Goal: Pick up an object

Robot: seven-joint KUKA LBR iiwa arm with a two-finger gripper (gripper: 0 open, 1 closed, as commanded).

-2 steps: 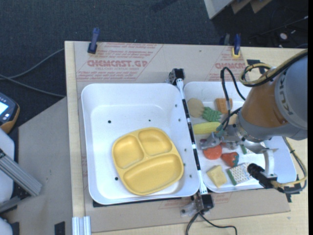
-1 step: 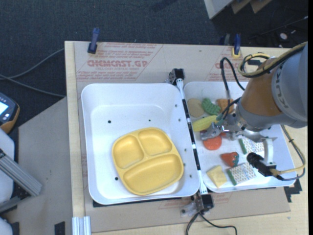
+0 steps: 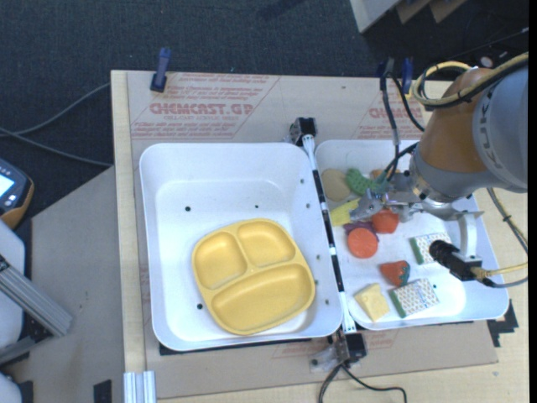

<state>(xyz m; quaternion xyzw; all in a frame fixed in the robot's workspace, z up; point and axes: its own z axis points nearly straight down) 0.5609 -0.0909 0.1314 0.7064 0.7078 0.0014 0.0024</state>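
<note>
1. Look in the right bin (image 3: 482,311) for the gripper (image 3: 377,206), down low in the crowd of toys.
2. Go for the small red ball (image 3: 386,222), just under the gripper tip and right beside the big orange ball (image 3: 363,242).
3. Pick that one toy only. Line up over its middle, then squeeze slowly to stop it rolling away.
4. Mind the yellow piece (image 3: 342,214) and the green toy (image 3: 357,180) close by. Easy to bump or pinch them by mistake.
5. Lift straight up and slowly. Check for a real hold before moving off.
6. Open or shut? Cannot tell, with the tip lost among shiny metal bits and toys.
7. Hard to make out too: a dark purple thing (image 3: 356,226) next to the tip, maybe partly under it.
8. Expect more toys behind the big grey arm, since it covers the back corner of the right bin.
9. Leave the yellow plate (image 3: 253,277) in the left bin (image 3: 168,225) alone, well apart from the gripper.
</note>
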